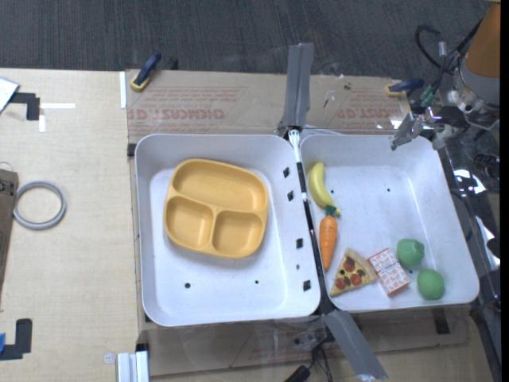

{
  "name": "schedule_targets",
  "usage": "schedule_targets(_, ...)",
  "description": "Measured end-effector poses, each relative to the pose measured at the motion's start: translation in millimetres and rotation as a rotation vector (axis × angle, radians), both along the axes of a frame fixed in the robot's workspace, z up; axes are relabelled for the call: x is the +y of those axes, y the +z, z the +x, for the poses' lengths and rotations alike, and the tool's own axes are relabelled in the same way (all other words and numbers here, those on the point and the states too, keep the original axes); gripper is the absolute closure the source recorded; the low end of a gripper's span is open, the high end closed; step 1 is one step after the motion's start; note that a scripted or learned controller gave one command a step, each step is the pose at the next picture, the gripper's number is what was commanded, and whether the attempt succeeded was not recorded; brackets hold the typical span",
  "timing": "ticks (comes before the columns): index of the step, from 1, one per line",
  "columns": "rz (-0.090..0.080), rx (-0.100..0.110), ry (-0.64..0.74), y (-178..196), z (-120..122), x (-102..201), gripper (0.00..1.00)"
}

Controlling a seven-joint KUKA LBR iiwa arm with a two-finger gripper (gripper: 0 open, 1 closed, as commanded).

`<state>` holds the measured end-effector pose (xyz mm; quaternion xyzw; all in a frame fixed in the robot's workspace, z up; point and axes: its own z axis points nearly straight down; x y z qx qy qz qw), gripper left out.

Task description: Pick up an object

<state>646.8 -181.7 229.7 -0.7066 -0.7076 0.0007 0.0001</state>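
The right bin (382, 185) holds a yellow banana (318, 184) and an orange carrot (328, 239) along its left wall. A toy pizza slice (351, 273), a small red and white box (388, 271) and two green balls (410, 251) (430, 283) lie near its front right corner. My gripper (419, 138) hangs over the bin's far right corner, well away from all of them. It is open, with nothing between its fingers.
A yellow divided plate (215, 208) lies in the left bin (151, 253). A roll of tape (37, 204) sits on the bench at far left. Blue clamps (145, 70) (406, 86) hold the cardboard behind the bins. Cables hang by the arm at right.
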Motion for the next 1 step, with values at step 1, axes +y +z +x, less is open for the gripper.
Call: schedule_targets(1,0.000,0.000,-0.084,-138.0,-42.5,42.3,0.00)
